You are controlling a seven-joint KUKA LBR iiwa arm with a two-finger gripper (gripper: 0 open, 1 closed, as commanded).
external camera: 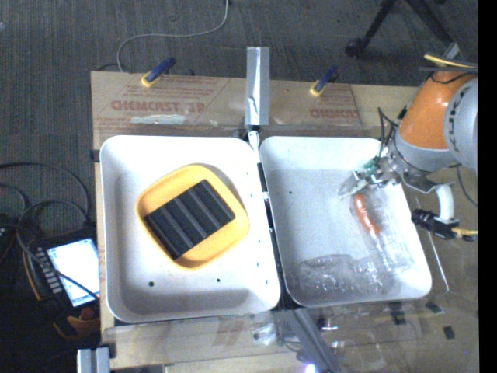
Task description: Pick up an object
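Yellow tray [193, 216]: with black ribbed insert, seen in the left bin [116, 208], tilted.
Clear bottle [380, 228]: orange inside, laid in the right bin [311, 177] toward 3 o'clock.
Gripper [365, 179]: placed at the bottle's 11 o'clock end; grip state cannot be told.

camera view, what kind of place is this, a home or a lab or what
Most likely a robotics lab or test cell. A robot arm reaches over two white bins on a bench, clamps pin cardboard down, and cables trail over grey carpet.
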